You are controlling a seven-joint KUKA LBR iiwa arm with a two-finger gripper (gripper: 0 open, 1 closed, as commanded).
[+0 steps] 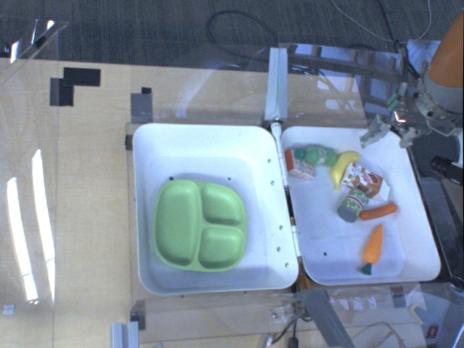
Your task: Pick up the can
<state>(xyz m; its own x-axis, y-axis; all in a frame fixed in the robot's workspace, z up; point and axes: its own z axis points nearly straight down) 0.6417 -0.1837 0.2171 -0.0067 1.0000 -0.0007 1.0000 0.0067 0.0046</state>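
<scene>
The can [351, 206] lies tipped in the right bin [428, 263], against a white carton [365, 180], an orange carrot [373, 243] just below. The gripper [388, 130] hovers above the bin's far right corner, fingers spread wide, holding nothing.

One fixed camera looks down at a slant on the tabletop [72, 194] from well above, taking in both white bins: the left bin [145, 151] and the right bin [420, 259] beside it.
</scene>
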